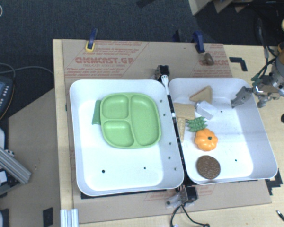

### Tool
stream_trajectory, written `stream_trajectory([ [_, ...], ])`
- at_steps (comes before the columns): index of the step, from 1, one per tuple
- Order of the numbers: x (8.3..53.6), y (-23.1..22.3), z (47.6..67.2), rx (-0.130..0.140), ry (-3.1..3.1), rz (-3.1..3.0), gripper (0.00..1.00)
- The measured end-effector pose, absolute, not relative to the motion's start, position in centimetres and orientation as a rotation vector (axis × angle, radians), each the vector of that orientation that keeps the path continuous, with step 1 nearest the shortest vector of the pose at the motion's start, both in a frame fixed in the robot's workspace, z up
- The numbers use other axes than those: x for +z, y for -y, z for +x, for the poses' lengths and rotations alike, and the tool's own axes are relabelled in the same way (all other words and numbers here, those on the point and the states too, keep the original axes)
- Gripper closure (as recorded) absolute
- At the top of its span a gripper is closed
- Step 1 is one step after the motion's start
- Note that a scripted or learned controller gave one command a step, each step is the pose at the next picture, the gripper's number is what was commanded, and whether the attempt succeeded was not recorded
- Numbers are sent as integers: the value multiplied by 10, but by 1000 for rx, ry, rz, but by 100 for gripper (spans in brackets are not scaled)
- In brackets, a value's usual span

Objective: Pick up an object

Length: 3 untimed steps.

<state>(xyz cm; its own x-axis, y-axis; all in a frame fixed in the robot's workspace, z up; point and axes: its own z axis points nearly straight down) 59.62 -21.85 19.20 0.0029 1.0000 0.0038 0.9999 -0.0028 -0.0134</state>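
Observation:
The right bin holds several small objects along its left side. These are a tan wedge, a small white block, a flat tan square, a green leafy piece, an orange pumpkin and a round brown cookie. My gripper hangs over the far right part of this bin, to the right of the white block and apart from every object. Its two fingers stand open with nothing between them.
The left bin holds a green divided plate lying on a green cloth. The bins' adjoining walls form a ridge between them. Clamps sit at the bench's far edge. The right half of the right bin's floor is bare.

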Motion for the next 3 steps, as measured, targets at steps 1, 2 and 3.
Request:
stream_trajectory([
  [1, 199, 218, 600, 0, 2221, -2221, 0],
  [2, 156, 219, 596, 4, 2217, -2218, 0],
  [3, 110, 212, 600, 4, 2219, -2216, 0],
])
